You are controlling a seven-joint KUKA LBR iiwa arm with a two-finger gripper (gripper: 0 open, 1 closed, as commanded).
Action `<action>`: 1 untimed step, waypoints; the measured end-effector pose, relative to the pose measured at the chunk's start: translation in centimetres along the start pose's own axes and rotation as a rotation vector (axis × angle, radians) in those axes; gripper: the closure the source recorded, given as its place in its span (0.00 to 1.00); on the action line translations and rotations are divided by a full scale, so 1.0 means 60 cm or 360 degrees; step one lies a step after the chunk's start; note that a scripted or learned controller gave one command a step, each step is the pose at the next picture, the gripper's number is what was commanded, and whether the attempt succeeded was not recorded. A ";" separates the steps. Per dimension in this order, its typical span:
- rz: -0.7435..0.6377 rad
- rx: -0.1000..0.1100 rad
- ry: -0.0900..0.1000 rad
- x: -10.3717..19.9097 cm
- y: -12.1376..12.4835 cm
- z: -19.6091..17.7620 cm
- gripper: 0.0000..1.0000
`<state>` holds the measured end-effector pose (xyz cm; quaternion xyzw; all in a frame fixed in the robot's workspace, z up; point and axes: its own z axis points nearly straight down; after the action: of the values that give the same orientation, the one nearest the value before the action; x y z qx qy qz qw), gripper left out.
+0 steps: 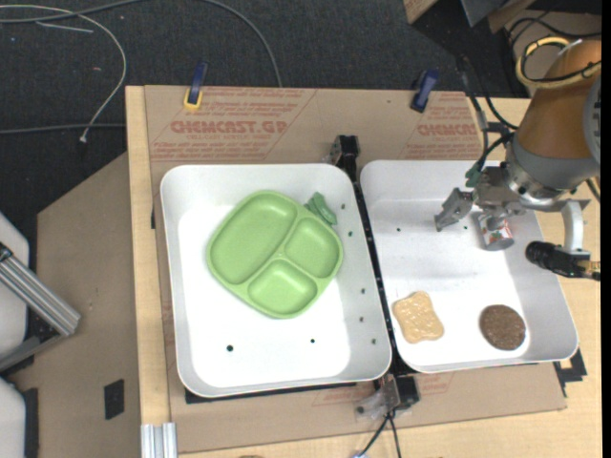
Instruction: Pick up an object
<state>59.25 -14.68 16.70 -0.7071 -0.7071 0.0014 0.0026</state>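
Two bins: shallow white trays side by side on a brown cardboard-covered bench (286, 122), the left bin (191, 351) and the right bin (449, 351) touching along their inner edges.
Left bin contents: a green divided plate (275, 253) with three compartments, lying flat near the middle; a small dark green piece (322, 208) touches its upper right rim.
Right bin contents: a tan waffle-like piece (418, 317) near the front left corner; a round brown cookie-like disc (502, 326) to its right, apart from it.
Gripper: the gripper (474, 219) hangs over the back half of the right bin, well apart from both food pieces; nothing shows between its fingers, and whether they are spread or closed cannot be told.
Bench edges: blue clamps (197, 84) at the back edge.
Floor: dark carpet (95, 27) with loose grey cables (115, 46).
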 end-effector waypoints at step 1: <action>0.0001 0.0004 0.0002 -0.002 -0.002 0.106 0.00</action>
<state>59.08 -14.78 10.34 -0.7073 -0.7069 0.0019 0.0039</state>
